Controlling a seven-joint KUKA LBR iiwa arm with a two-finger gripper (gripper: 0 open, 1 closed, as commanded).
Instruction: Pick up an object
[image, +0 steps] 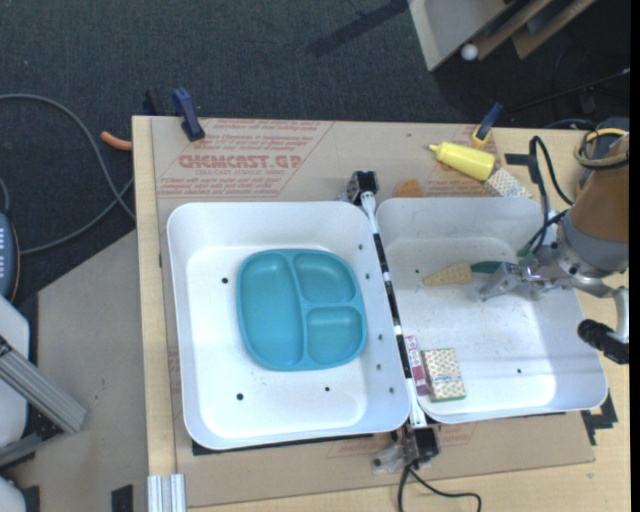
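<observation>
My bench carries two shallow white bins side by side. The left bin holds a teal divided plate lying flat near its middle. The right bin is the one I reach into, my arm coming over its right edge. My gripper sits low in the upper half of that bin, its fingers set narrowly apart and pointing toward the left edge; whether anything sits between them I cannot tell. A tan cone lies on the bin floor just to the left of my fingertips, and something small and green shows beside them. A small patterned box lies near the bin's lower left corner. A yellow bottle lies on the bench past the right bin's far edge.
</observation>
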